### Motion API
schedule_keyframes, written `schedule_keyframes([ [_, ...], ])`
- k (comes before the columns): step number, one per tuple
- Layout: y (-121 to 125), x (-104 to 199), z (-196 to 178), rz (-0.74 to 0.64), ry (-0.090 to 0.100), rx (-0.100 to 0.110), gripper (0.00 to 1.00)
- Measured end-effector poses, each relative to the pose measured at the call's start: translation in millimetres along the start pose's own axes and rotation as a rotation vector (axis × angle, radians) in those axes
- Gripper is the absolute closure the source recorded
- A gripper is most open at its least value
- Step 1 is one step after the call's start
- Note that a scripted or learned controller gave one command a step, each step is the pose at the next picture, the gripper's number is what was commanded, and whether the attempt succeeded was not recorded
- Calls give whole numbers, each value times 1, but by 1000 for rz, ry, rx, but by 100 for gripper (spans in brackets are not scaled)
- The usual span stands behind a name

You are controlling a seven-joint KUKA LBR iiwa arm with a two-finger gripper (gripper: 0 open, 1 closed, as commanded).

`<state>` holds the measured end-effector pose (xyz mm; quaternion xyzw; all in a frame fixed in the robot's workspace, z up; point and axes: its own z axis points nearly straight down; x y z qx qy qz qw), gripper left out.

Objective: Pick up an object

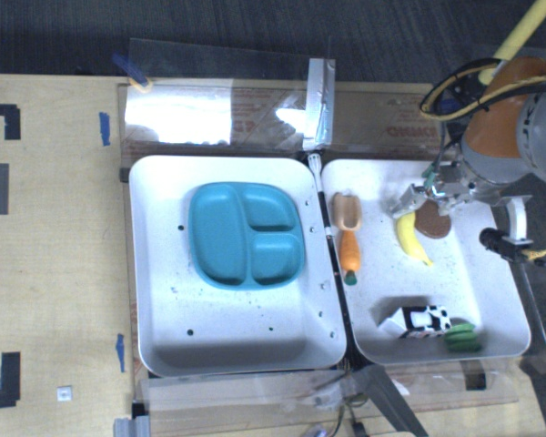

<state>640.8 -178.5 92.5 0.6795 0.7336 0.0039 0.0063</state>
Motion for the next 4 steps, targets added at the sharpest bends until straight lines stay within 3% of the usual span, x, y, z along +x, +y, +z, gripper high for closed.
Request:
schedule_keyframes([
  [1, 0, 0, 0, 0, 0, 0, 0],
  [2, 3, -1, -13, -1, -5, -8, 100],
  [3, 2, -1, -12, 0, -4, -6, 0],
  [4, -32, 74, -1, 40, 0, -2, 0],
])
